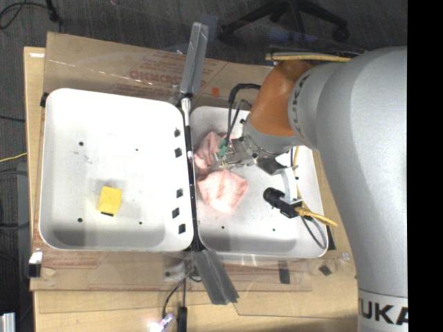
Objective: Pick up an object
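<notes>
Pink cloth [220, 185] lies crumpled against the left side of the right-hand bin [304, 244], hard by the divider, and my gripper [232, 154] is down over its upper part, the tip seemingly touching the fabric. I cannot tell how my grip is set, or whether any cloth is caught in it. A yellow block [110, 200] sits in the left-hand bin [62, 116], well apart from me.
</notes>
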`<state>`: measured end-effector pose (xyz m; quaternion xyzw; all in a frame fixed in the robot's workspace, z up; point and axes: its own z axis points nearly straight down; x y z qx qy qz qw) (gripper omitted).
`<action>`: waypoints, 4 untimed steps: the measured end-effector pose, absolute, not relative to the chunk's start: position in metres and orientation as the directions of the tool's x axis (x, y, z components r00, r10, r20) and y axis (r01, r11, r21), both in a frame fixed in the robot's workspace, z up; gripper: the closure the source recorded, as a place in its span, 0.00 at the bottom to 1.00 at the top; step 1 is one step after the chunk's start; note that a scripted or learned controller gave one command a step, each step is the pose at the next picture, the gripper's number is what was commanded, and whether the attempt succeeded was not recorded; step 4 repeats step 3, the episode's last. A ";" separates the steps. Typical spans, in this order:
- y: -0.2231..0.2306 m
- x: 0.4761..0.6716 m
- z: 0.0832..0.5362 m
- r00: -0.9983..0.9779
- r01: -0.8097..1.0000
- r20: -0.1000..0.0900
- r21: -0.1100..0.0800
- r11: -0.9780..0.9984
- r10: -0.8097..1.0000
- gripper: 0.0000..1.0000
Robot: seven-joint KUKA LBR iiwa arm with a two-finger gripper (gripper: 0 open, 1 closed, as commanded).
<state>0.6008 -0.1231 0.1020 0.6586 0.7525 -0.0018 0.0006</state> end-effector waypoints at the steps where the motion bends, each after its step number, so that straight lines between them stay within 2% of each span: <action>1: -0.136 0.657 0.093 0.031 1.000 0.001 -0.003 -0.031 1.000 1.00; 2: -0.163 0.658 0.094 0.060 0.998 0.001 -0.001 -0.060 0.998 1.00; 3: -0.114 0.657 0.203 0.050 0.999 0.001 -0.003 -0.050 0.999 1.00; 4: -0.114 0.657 0.203 0.050 0.999 0.001 -0.003 -0.050 0.999 1.00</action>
